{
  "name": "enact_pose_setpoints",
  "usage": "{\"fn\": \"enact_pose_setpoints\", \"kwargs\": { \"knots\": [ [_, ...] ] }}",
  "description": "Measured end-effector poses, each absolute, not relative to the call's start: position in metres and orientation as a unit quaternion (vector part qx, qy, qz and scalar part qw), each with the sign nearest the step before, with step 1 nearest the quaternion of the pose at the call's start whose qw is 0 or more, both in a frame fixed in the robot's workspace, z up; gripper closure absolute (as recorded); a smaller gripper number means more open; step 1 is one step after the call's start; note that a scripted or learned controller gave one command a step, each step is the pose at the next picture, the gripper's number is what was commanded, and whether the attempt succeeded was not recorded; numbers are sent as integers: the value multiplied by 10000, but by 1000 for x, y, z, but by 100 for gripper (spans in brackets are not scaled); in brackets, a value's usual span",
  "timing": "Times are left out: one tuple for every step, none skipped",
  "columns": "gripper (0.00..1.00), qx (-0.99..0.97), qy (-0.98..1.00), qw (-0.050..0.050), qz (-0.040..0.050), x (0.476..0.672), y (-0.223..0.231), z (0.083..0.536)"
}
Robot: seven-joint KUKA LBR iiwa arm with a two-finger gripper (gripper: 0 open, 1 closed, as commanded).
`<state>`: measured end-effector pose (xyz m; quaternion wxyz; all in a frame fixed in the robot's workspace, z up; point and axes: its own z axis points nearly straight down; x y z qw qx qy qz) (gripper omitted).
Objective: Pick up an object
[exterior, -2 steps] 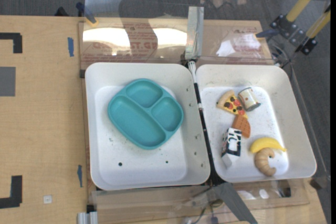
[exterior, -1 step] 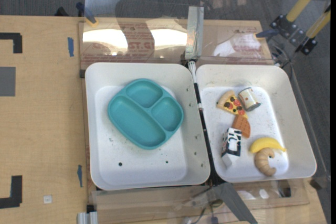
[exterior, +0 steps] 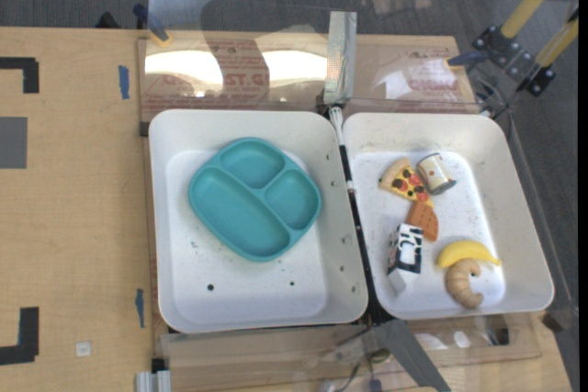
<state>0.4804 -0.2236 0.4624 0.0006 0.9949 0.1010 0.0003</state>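
Observation:
The right bin (exterior: 514, 188) holds several small items. A toy pizza slice (exterior: 404, 181) lies near its middle, with a small can (exterior: 435, 173) just to the right of it. Below them lies an orange waffle-like piece (exterior: 424, 220). A black-and-white carton (exterior: 405, 250) sits lower still. At the front right, a yellow banana (exterior: 469, 253) rests against a tan croissant (exterior: 465, 281).
The left bin (exterior: 175, 289) holds a teal divided plate (exterior: 254, 198). A clear plastic screen (exterior: 276, 60) stands behind both bins. Yellow poles with black clamps (exterior: 519, 60) stand at the upper right. Brown bench surface (exterior: 64, 197) extends to the left.

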Motion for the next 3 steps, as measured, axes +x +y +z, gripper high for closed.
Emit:
{"fn": "enact_pose_setpoints", "kwargs": {
  "knots": [
    [100,9599,2802,12,2,480,-223,485],
    [100,9949,1011,7,-3,480,-223,484],
    [100,9596,2814,-8,-15,480,-223,485]
  ]
}}
